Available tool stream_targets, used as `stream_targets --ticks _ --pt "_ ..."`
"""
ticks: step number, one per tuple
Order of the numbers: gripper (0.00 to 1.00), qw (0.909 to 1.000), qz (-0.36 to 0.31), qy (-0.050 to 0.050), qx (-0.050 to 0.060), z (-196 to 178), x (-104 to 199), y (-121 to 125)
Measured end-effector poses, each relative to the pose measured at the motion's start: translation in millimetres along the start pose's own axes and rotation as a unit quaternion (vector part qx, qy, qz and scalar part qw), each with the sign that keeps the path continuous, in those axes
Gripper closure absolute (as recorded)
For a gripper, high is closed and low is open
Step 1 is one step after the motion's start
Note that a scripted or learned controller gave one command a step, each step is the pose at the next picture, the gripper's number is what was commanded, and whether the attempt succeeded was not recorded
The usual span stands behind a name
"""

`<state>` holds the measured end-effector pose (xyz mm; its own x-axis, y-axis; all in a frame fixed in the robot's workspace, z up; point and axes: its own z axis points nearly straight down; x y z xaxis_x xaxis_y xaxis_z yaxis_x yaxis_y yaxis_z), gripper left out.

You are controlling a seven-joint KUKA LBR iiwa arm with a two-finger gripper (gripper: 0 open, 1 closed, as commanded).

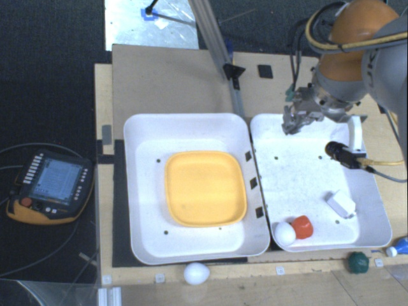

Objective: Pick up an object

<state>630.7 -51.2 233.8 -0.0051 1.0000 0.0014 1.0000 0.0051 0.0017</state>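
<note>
gripper [292, 123] up at the right bin's [268, 132] far rim, too small and dark to read. blue thing [396, 250] cut by the right edge, arm [376, 37] cropped there too.

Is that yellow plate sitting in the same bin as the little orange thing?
No, the yellow plate lies in the left bin, while the orange object sits in the right bin.

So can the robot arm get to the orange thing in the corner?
Probably yes. The gripper hangs over the same bin, nothing between. But the orange thing sits tight against a white ball and the bin wall.
</note>
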Motion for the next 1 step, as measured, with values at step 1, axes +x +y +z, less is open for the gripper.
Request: stream_targets --ticks 1 --pt "1.00 1.0000 0.000 0.000 0.000 -9.5 51.2 4.6"
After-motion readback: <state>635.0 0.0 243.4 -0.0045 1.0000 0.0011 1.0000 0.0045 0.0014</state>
